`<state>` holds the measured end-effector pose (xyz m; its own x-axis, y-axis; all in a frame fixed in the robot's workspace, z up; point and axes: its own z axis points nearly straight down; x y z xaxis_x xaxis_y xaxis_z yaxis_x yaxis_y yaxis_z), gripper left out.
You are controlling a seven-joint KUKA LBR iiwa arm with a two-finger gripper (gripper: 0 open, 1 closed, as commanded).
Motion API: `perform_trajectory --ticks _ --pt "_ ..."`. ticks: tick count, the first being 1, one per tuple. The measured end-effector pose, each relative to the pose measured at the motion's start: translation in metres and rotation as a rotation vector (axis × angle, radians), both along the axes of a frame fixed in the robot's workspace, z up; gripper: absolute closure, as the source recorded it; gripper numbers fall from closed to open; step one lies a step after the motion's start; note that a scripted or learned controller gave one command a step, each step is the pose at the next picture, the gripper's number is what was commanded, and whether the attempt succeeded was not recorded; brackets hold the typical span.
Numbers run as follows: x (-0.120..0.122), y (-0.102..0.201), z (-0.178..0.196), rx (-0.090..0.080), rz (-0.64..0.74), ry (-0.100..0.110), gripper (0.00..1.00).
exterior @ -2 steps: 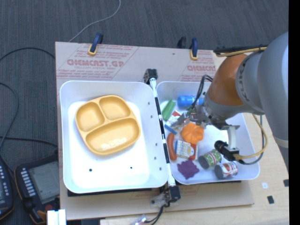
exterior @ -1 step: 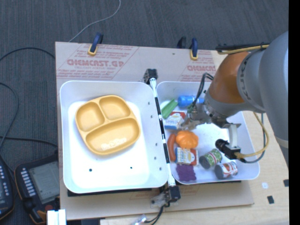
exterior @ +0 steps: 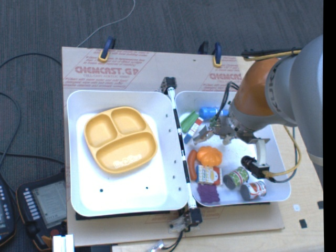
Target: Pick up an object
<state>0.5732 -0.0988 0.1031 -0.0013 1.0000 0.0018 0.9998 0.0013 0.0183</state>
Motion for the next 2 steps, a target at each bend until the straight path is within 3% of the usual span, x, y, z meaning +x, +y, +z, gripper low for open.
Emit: perform_trajectory --ticks 1,2 --pt "0.021 -0.058 -0.016 -0.003 -0.001 0.013 0.0" --pt "-0.054 -0.07 -0.006 -0.003 -0.003 0.019 0.0"
